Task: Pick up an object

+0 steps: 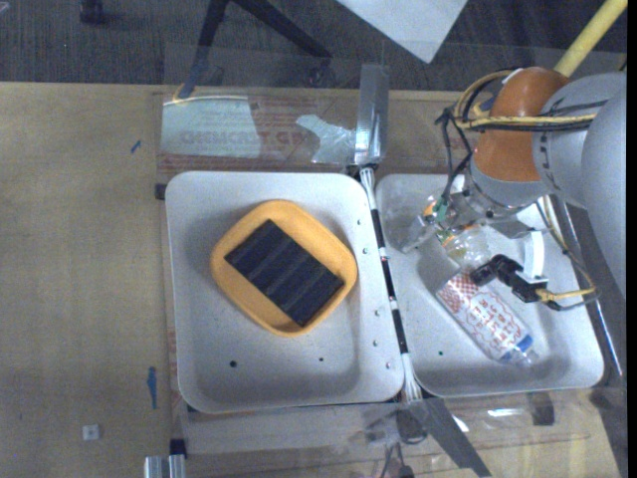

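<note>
In the right bin [572,361] a clear plastic bottle [486,315] with a red-and-white label lies on its side, blue cap toward the front right. My gripper [436,225] is low over that bin's back left part, just behind and left of the bottle's base. Nothing can be seen held in it. A yellow pad with a black ribbed panel [284,266] lies in the middle of the left bin [199,366].
The arm's grey body and orange band [518,118] hang over the right bin's back right corner. A metal divider [370,127] and clear tape lie behind the bins. An office chair base stands on the floor at the top left.
</note>
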{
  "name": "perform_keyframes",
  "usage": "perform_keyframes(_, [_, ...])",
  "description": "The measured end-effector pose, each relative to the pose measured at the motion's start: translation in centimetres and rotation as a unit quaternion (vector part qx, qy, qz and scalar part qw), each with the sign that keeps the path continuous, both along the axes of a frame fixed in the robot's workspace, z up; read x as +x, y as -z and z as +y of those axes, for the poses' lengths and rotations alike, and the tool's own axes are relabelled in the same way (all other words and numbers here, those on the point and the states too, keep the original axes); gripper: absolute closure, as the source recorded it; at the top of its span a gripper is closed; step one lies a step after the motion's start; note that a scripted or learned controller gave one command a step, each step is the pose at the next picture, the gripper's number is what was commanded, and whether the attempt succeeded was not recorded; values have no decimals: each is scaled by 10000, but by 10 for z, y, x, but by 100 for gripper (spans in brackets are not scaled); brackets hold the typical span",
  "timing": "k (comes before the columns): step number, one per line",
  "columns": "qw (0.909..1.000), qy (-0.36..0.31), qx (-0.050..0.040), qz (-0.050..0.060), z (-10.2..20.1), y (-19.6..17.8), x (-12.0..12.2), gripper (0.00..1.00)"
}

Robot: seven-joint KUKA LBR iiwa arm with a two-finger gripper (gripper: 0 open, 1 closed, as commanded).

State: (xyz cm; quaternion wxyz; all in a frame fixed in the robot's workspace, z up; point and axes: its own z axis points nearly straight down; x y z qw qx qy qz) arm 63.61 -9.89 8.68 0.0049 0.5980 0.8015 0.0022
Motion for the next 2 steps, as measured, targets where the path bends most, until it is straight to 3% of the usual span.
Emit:
perform_keyframes(1, [10000,-6,-10,-18,0,-10,1,100])
perform_keyframes(2, [9961,-881,-3,38,27,-98,31,100])
